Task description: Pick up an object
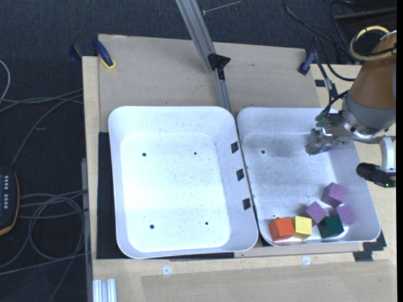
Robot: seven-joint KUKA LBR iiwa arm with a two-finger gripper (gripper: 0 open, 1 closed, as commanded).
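Blocks (308, 222) nearest the lens huddle in the right bin's front corner: orange (282, 228), yellow (303, 226), green (330, 227) and three purple ones, touching or just beside one another. Largest of all is the dark carpet (44, 30) with loose cables (38, 200) at left. On it stands the tan desk (164, 68), clamped at its far corners. Two white bins follow, the left bin (116, 168) speckled, the right bin (252, 124) beside it with black clips along their joint. A grey pole (201, 36) slants down to the bins' far joint. The arm (371, 87) is cut off at right. Its tool (318, 140) hangs over the right bin's far part, well apart from the blocks; whether it is spread or pressed together cannot be told.
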